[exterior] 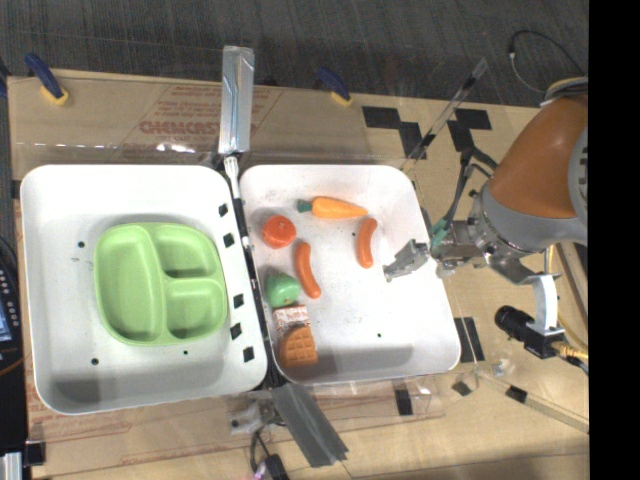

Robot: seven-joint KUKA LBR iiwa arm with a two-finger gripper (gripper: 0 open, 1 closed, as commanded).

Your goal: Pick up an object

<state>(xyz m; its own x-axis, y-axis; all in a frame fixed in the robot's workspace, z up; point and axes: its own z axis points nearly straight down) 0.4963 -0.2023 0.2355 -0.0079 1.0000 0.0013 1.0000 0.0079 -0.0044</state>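
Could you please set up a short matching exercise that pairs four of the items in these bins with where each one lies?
Things:
1. green plastic divided plate
2. orange toy carrot
3. brown toy waffle
4. round red toy tomato

Places:
A. near the front edge of the right bin, close to the divider
B. middle of the left bin
C. near the far edge of the right bin
D. right bin, just left of and below the carrot's green end

Pairs: 1-B, 2-C, 3-A, 4-D

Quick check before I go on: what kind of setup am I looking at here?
Likely a lab bench for robot grasping trials: two white bins side by side, toy food such as a carrot, and the gripper over the right bin.
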